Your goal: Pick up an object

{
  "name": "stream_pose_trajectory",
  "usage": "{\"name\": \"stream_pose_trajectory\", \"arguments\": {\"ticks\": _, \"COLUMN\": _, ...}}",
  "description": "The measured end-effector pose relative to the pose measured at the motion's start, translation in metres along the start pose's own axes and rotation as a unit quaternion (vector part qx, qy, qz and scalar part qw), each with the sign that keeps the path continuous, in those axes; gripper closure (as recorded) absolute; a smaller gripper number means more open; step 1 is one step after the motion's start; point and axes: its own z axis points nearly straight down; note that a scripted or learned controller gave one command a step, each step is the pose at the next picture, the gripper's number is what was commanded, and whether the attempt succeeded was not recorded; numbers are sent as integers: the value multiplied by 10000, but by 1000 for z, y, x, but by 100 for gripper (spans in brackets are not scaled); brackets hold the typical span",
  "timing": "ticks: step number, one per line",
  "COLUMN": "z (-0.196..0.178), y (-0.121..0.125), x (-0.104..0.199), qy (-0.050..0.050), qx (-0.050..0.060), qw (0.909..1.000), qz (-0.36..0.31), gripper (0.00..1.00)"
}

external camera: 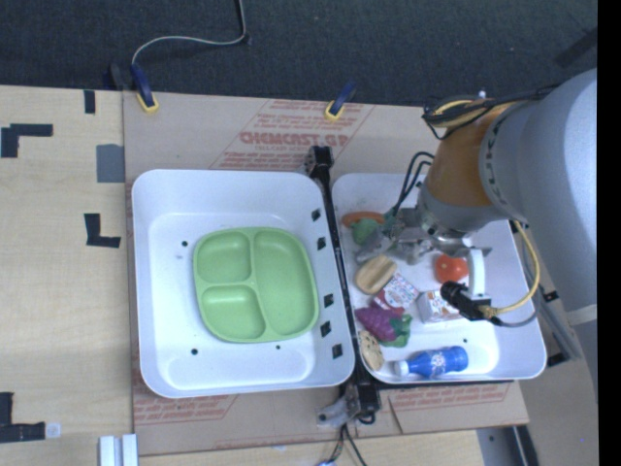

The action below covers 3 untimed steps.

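Nothing's picked up yet as far as I can see. The small stuff, like the blue bottle [436,361] and purple grapes [386,322], sits in the right bin [519,352]. The gripper [427,244] hangs just above that pile; can't tell its state. Green tray [256,283] sits left of that bin.

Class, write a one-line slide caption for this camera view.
Arm reaches over right bin of toys; green tray sits in left bin.
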Motion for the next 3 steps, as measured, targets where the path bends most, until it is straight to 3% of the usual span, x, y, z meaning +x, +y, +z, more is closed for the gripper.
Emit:
{"name": "stream_pose_trajectory", "arguments": {"ticks": 1, "z": 1, "y": 50, "x": 3, "qy": 3, "qx": -9, "qw": 10000, "qz": -8, "gripper": 0}}
{"name": "stream_pose_trajectory", "arguments": {"ticks": 2, "z": -10, "y": 50, "x": 3, "qy": -3, "qx": -10, "qw": 10000, "qz": -13, "gripper": 100}}
{"name": "stream_pose_trajectory", "arguments": {"ticks": 3, "z": -9, "y": 49, "x": 3, "qy": -4, "qx": -5, "qw": 10000, "qz": -12, "gripper": 0}}
